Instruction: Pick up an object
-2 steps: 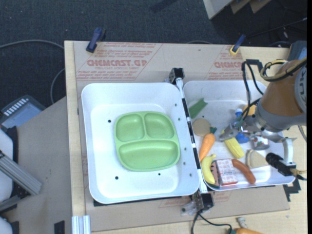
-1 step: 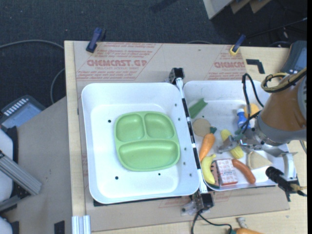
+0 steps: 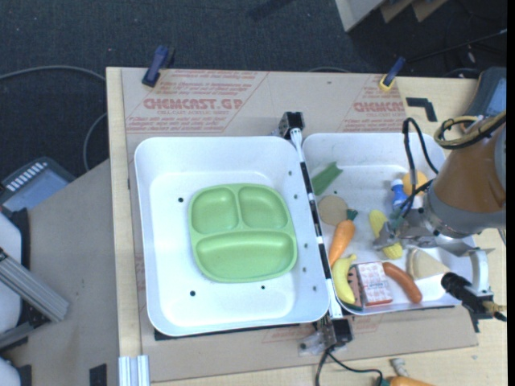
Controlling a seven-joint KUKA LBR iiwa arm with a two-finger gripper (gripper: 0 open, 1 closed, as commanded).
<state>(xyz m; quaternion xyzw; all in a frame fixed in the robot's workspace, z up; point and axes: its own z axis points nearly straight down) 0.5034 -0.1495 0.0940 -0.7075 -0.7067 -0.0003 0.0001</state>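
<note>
1. Sausage [image 3: 401, 282], snack box [image 3: 375, 285] and banana [image 3: 344, 278] are lying nearest in the right bin [image 3: 354, 147].
2. Gripper [image 3: 392, 236] is hanging low among yellow pieces [image 3: 376, 220] — jaw state unreadable.
3. Carrot [image 3: 341, 240] is lying apart — a cleaner, centred target.

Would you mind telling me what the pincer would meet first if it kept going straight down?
Probably the small yellow piece just below the pincer; depth is unclear from this slanted view.
</note>
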